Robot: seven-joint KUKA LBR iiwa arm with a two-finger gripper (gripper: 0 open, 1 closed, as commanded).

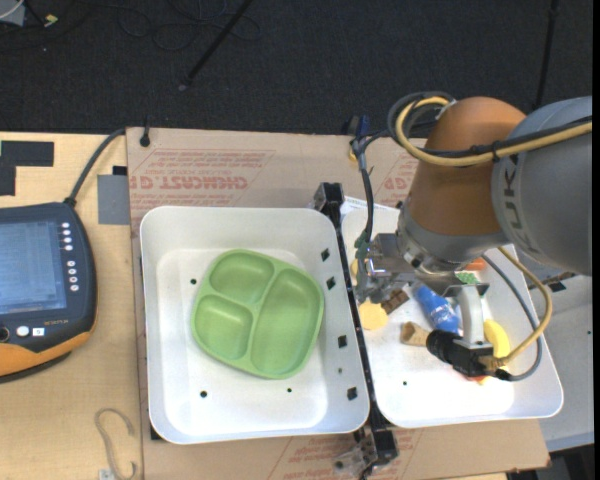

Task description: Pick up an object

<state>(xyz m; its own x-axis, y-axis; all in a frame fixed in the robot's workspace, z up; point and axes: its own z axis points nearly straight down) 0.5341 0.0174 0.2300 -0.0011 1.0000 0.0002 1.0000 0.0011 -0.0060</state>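
The pincer (378, 286) is seen low over the right bin (540, 398), close to that bin's left wall, under the grey arm (550, 188) and its orange band (465, 158). Whether it is wide or narrow cannot be told, since it is masked by the wrist above it. A yellow lump (373, 317) is found just beside the pincer, on the side toward the bench's front; whether the two touch cannot be told. A blue tube (438, 309) is laid near the pincer, to its right in the view and a little nearer the front, at a tilt. A brown bit (412, 334) is placed between lump and tube, farther to the front. A yellow bar (496, 337) is seen beyond the tube, well apart from the pincer. The left bin (170, 268) is set to the pincer's left in the view, just across the shared wall, and a green tray (255, 313) with three compartments is laid in it, well apart from the pincer. A pendant (25, 278) is rested farther left still, on the bench.
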